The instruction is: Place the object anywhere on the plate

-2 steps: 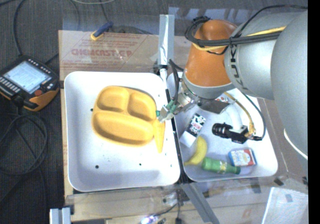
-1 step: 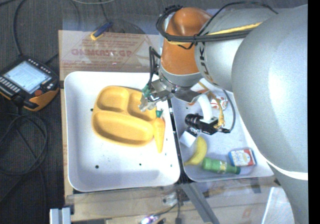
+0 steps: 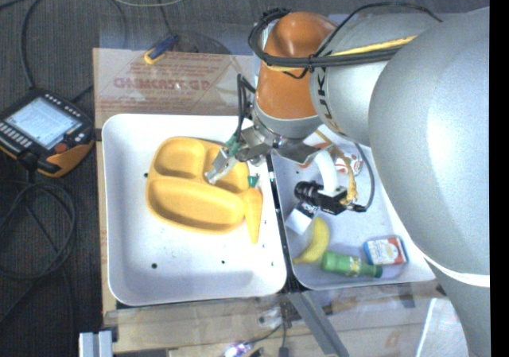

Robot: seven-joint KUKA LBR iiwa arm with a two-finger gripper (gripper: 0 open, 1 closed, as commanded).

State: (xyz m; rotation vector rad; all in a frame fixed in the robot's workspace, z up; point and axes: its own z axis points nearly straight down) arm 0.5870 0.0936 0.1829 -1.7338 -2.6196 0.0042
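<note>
My gripper (image 3: 223, 164) hangs over the yellow plate's (image 3: 191, 192) right rim; grip unclear. The carrot (image 3: 253, 212) lies against that rim, unplaced. Next: grasp it, lift leftward.

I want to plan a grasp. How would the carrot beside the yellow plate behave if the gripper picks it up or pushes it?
The carrot looks like a smooth plastic toy, so it is probably stiff, light, and may slip between the fingers. Its tapered, rounded shape suggests it could roll or pivot if pushed sideways. It lies against the plate edge, which may block rolling towards that side.
</note>
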